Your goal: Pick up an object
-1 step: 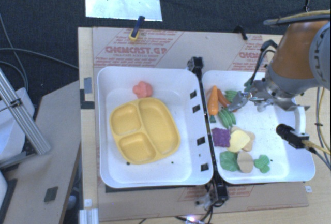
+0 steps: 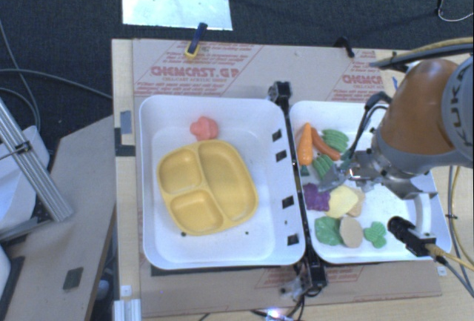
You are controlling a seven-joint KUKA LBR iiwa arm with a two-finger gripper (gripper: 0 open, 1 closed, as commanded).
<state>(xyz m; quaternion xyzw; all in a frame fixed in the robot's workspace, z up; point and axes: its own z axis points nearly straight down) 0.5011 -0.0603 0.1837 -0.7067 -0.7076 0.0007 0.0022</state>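
Note:
The right bin (image 2: pixel 415 251) holds a pile of toy food. An orange carrot (image 2: pixel 304 145) lies at its far left, with a second orange piece (image 2: pixel 324 144) and green pieces (image 2: pixel 335 139) beside it. A purple grape bunch (image 2: pixel 317 198), a pale yellow piece (image 2: pixel 343 202), a tan round piece (image 2: pixel 351 233) and green pieces (image 2: pixel 327 230) (image 2: pixel 375 233) lie nearer the front. My gripper (image 2: pixel 337 176) hangs low over the middle of the pile, just above the yellow piece and next to the grapes. The arm's body hides the bin's right part.
The left bin (image 2: pixel 159 119) holds a yellow three-compartment plate (image 2: pixel 207 186) and a pink piece (image 2: pixel 204 127) behind it. Black clips (image 2: pixel 281 93) line the divider between the bins. A black fitting (image 2: pixel 409 232) on the arm hangs over the right bin's front corner.

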